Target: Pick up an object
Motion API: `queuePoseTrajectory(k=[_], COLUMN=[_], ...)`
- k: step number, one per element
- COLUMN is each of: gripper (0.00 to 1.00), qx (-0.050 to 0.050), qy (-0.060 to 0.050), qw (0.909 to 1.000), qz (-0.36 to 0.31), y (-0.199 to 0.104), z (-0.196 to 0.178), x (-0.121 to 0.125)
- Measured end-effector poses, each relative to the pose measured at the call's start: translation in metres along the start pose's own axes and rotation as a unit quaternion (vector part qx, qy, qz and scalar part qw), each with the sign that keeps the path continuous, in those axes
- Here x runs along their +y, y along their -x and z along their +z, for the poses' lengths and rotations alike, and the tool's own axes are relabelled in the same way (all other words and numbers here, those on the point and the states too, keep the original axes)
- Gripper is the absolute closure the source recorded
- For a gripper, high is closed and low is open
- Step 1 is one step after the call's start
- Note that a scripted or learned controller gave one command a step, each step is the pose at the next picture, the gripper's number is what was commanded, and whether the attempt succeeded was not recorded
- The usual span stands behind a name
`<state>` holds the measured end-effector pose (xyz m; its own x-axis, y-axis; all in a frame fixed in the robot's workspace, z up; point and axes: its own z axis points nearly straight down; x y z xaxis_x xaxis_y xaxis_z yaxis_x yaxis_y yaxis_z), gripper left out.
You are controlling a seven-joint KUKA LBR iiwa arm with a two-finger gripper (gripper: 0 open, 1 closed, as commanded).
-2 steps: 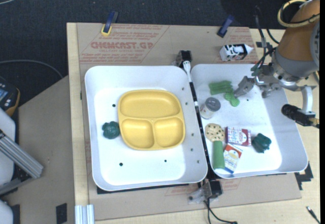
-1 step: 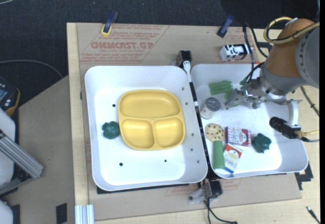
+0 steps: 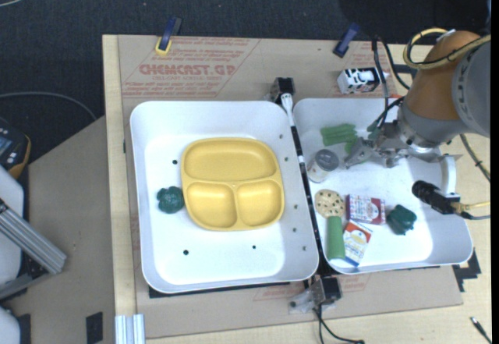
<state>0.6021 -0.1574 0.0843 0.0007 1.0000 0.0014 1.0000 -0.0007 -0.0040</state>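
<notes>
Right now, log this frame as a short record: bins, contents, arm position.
left bin: yellow divided plate; dark green toy to the plate's left
right bin: light green block, grey round piece, cookie, green cylinder, small cartons, dark green piece
arm: over the right bin's upper part
gripper: near the light green block; grasp not discernible

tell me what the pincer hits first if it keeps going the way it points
The pincer points toward the view's left, low over the right bin. First in that line looks to be the small grey round object, though depth is hard to judge from above.
</notes>
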Motion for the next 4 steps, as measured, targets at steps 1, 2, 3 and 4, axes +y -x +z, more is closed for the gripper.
queuePoseTrajectory(k=[1,2,3,4], gripper=[1.0,1.0,1.0,1.0], qx=[0.0,-0.002,-0.002,-0.002], qy=[0.002,0.005,0.006,0.005], qw=[1.0,1.0,1.0,1.0], qz=[0.0,-0.001,-0.001,-0.001], y=[0.0,0.0,0.002,0.002], z=[-0.011,-0.054,-0.117,-0.143], x=[0.001,0.003,-0.001,0.0])
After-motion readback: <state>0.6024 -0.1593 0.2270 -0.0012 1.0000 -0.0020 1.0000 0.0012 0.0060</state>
